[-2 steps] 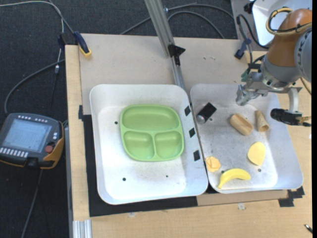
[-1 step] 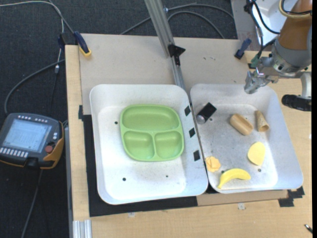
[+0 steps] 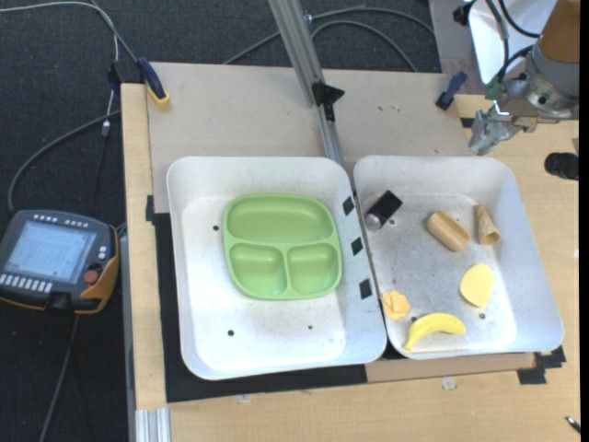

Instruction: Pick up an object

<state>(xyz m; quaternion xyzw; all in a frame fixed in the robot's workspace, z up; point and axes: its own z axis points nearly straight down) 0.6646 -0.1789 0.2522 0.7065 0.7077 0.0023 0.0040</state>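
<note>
The right bin (image 3: 515, 191) holds several toy foods: a tan bread roll (image 3: 447, 230), a small cone-shaped piece (image 3: 485, 225), a yellow round slice (image 3: 477, 285), a yellow banana (image 3: 434, 327) and a small orange piece (image 3: 396, 303). A black and silver item (image 3: 381, 208) lies near that bin's left wall. My gripper (image 3: 485, 134) hangs above the bench just beyond the right bin's far edge, with nothing between its fingers. It is apart from all the objects.
The left bin (image 3: 198, 339) holds a green three-compartment plate (image 3: 279, 246). A metal pole (image 3: 299, 35) rises from between the bins at the back. A teach pendant (image 3: 55, 261) lies off the bench at left. Blue clamps (image 3: 153, 81) grip the bench's far corners.
</note>
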